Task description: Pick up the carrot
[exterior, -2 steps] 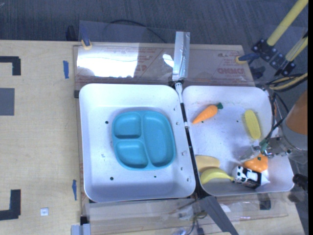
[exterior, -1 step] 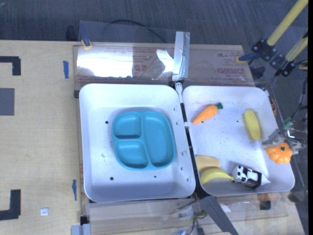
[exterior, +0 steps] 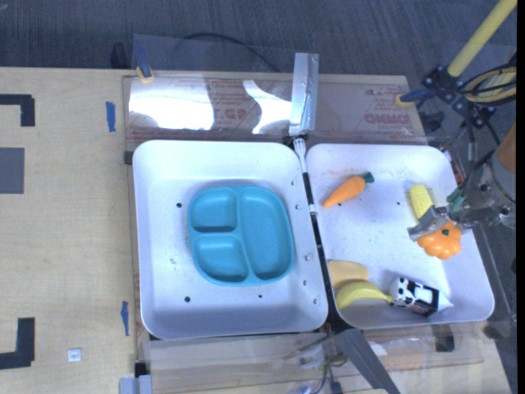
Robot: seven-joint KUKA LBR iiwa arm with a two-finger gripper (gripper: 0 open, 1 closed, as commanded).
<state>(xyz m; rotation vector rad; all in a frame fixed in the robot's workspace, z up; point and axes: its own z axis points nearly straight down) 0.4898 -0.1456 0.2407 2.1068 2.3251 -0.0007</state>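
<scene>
The carrot [exterior: 344, 190], orange with a green top, lies tilted in the upper left part of the right bin [exterior: 377, 245], its green end pointing right. My gripper [exterior: 441, 220] is at the right side of the same bin, well to the right of the carrot. It hovers over a small orange pumpkin-like toy [exterior: 441, 242] and just beside a yellow corn cob [exterior: 420, 199]. Nothing touches the carrot.
The left bin [exterior: 156, 179] holds a blue divided plate [exterior: 240, 234]. In the right bin's front part lie a yellow banana-like piece [exterior: 358, 290] and a black-and-white toy [exterior: 414, 295]. A divider wall [exterior: 310, 212] separates the bins, close to the carrot's tip.
</scene>
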